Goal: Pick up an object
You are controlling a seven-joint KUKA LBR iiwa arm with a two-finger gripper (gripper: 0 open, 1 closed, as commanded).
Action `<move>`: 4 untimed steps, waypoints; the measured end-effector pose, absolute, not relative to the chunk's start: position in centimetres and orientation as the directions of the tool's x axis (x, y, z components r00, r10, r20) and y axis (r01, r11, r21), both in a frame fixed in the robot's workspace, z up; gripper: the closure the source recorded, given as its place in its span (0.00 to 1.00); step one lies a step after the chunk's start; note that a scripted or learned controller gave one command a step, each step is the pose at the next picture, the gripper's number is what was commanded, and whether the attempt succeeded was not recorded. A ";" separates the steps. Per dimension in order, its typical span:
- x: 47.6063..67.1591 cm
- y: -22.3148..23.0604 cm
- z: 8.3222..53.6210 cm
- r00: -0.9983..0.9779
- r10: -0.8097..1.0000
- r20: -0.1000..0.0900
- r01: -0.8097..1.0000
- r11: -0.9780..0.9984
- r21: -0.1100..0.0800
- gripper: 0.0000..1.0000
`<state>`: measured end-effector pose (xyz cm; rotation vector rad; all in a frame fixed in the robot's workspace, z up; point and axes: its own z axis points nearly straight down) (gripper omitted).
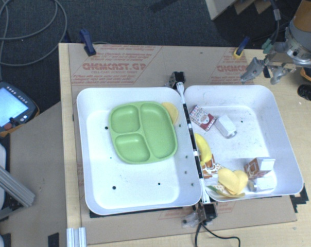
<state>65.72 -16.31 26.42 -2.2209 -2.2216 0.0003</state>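
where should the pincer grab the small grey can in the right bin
Across the can's round body, coming straight down. It lies on its side, angled across the bin floor, with bare floor around it, so the fingers can probably close over its narrow width. The pincer is above the bin's far rim.

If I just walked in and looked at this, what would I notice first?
Probably the big green divided plate, lying in the left white bin. Next, the right bin with its jumble: a yellow banana against its left wall, a small red-and-white packet and a grey cylinder near the middle. The arm's end effector hangs above the bench beyond the right bin's far edge.
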 end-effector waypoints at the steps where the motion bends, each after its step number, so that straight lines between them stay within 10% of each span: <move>1: 63.8 -10.0 20.4 -0.001 1.000 0.001 1.000 0.001 -0.001 0.00; 2: 61.4 -9.6 9.1 0.000 1.000 -0.001 1.000 0.000 0.005 0.00; 4: 61.9 -9.3 9.4 0.000 1.000 0.000 1.000 0.000 0.002 0.00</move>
